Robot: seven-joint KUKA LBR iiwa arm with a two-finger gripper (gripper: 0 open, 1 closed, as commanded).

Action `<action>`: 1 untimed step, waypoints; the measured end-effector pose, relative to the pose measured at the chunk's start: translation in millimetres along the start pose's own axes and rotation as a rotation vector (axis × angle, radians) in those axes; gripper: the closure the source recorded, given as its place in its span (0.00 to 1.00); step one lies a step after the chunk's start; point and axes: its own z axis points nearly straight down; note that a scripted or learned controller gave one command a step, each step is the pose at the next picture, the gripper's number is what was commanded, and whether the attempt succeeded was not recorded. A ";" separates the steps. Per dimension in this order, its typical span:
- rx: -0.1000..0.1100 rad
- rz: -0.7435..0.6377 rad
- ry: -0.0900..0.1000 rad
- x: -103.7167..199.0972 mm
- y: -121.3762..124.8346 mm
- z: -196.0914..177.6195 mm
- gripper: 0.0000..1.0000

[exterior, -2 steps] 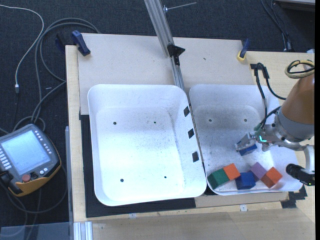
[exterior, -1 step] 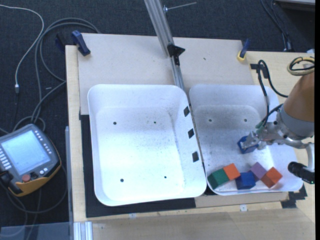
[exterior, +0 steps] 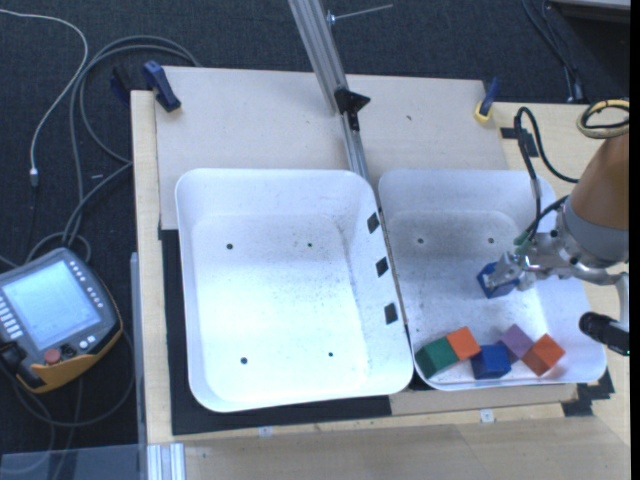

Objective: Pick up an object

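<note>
Blocks in right bin

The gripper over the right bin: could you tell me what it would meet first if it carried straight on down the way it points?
Probably the right bin's bare floor; the gripper appears above it, with the blocks nearer the front edge.

camera view: fixed overhead | slanted down on both bins | bench mid-range

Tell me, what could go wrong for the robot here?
The gripper sits over the right bin, apart from the blocks, so it might close on nothing. The blocks are bunched by the near rim: green, orange, blue, purple and another orange. Reaching for one could bump its neighbours or push them against the rim.
</note>
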 end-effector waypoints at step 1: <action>-0.001 -0.008 0.005 111.8 -22.3 -65.8 1.00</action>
